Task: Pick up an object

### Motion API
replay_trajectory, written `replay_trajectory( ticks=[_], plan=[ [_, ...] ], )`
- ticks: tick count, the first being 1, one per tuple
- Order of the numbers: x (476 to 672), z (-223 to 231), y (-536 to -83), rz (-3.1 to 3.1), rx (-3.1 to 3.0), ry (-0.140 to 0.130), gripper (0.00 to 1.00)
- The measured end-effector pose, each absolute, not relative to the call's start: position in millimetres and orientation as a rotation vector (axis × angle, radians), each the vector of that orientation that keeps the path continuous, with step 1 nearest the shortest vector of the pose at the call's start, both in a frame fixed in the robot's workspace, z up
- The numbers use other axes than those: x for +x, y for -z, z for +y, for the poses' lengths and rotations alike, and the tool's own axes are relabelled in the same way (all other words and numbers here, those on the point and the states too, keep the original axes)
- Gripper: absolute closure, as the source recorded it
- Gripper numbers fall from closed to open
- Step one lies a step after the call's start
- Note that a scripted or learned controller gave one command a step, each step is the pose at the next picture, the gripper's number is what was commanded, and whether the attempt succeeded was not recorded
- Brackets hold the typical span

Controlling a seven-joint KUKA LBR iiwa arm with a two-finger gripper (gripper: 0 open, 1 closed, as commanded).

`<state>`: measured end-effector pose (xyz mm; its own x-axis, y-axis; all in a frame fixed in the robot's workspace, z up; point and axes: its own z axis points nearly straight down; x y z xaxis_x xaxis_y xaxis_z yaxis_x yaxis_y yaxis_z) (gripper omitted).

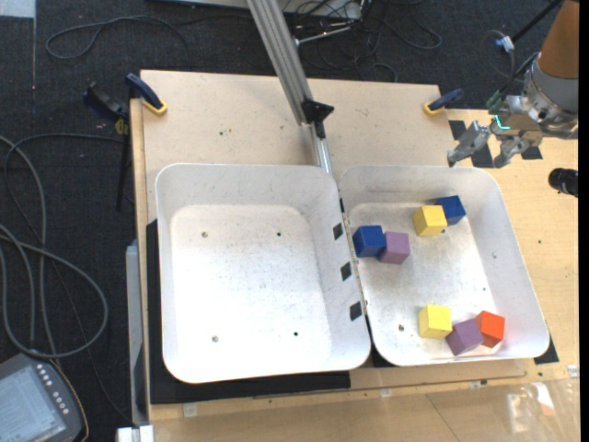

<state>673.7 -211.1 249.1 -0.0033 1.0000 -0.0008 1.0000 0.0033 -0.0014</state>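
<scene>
Nothing had been picked: the gripper [486, 145] hung above the right bin's [515, 247] far rim, its jaws spread with nothing between them. All seven blocks lay in that bin. Nearest it sat a yellow block [429, 220] touching a blue block [450, 209], a crowding that could hinder a clean grasp. The left bin [184, 191] shared the tabletop [239, 118].

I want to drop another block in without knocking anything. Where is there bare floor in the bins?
The left bin is bare. In the right bin, free floor lies between the blue and purple cubes and the yellow cube. Its near right corner is crowded.
</scene>
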Motion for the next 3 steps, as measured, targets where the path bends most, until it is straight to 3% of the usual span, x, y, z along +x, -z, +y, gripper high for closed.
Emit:
replay_trajectory(
  ticks=[1, 3],
  plan=[
    [679.7, -208.9, -204.0, -2.224, -2.215, -0.004, 0.00],
    [673.4, -220.9, -111.7, -2.219, -2.220, -0.004, 0.00]
  ],
)
